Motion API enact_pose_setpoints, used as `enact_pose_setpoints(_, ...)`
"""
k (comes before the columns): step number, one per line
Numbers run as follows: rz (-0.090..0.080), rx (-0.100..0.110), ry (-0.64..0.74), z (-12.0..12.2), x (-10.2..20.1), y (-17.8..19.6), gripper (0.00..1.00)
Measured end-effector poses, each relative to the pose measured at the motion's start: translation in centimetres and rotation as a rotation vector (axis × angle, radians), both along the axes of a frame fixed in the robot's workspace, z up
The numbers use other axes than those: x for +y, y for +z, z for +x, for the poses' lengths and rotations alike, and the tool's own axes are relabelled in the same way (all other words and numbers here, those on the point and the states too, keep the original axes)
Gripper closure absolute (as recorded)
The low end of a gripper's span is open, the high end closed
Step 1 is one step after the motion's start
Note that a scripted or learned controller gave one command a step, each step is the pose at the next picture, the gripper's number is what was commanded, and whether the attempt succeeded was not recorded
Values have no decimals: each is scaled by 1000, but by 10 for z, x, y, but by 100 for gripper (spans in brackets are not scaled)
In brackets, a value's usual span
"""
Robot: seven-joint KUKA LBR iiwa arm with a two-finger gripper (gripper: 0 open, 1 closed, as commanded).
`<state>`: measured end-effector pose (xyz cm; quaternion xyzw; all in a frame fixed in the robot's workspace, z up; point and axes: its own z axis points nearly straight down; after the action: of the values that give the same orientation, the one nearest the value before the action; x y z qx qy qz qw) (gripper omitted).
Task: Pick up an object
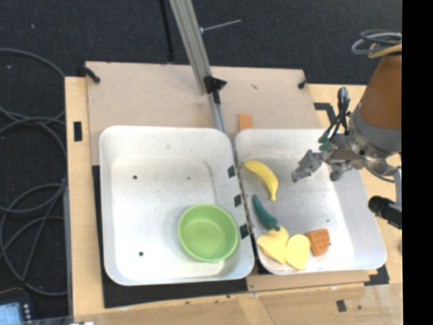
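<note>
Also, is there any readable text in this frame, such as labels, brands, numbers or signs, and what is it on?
None can be read. The left bin, right bin, green bowl, banana and orange block carry no print. The gripper and the arm's orange band show no legible marking at this resolution.

A single fixed camera looks down at a slant from above the near edge of the pale wooden tabletop, far enough back to take in both shallow white plastic bins side by side plus dark floor beyond. The grey arm with its orange band enters from the frame's right side.
</note>
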<state>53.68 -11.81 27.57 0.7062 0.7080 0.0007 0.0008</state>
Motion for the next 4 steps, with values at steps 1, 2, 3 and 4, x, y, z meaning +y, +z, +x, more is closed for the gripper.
enact_pose_setpoints(1, 0, 0, -2, 0, 0, 0, 0)
enact_pose_setpoints(2, -1, 5, -4, -3, 0, -42, 0)
enact_pose_setpoints(3, -1, 6, -5, 3, 6, -101, 0)
enact_pose_setpoints(4, -1, 6, -7, 11, 9, -154, 0)
